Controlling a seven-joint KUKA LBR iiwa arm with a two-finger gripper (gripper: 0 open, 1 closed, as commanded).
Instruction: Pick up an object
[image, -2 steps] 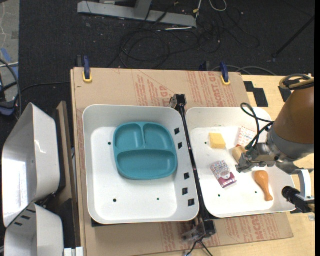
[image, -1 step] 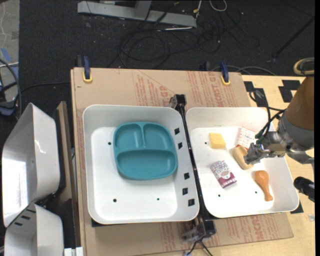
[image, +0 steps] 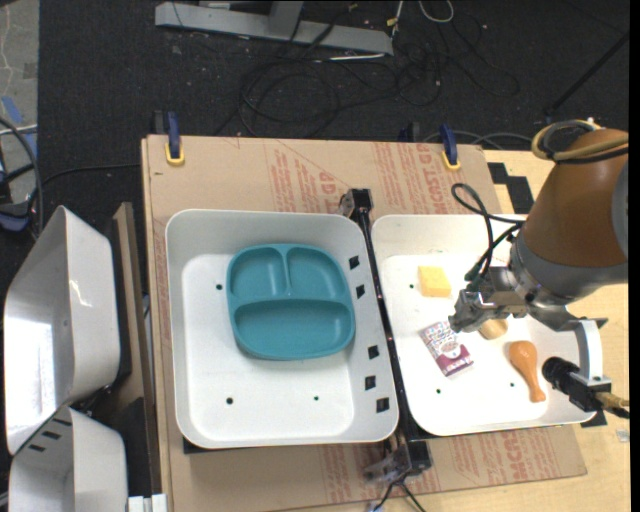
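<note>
In the right bin (image: 400, 245) lie a yellow block (image: 434, 281), a small purple and white packet (image: 447, 347) and an orange drumstick-shaped toy (image: 526, 365). A tan piece (image: 492, 327) shows just under the gripper. My gripper (image: 478, 312) hangs low over the right bin, between the yellow block and the packet, right above the tan piece. The arm's orange band (image: 580, 200) and grey wrist reach in from the right. The left bin holds a teal divided plate (image: 291, 302).
The two white bins sit side by side on a cardboard-covered bench (image: 300, 170). Black cables run from the wrist over the right bin's far edge. White containers (image: 50, 320) stand at the far left, off the bench.
</note>
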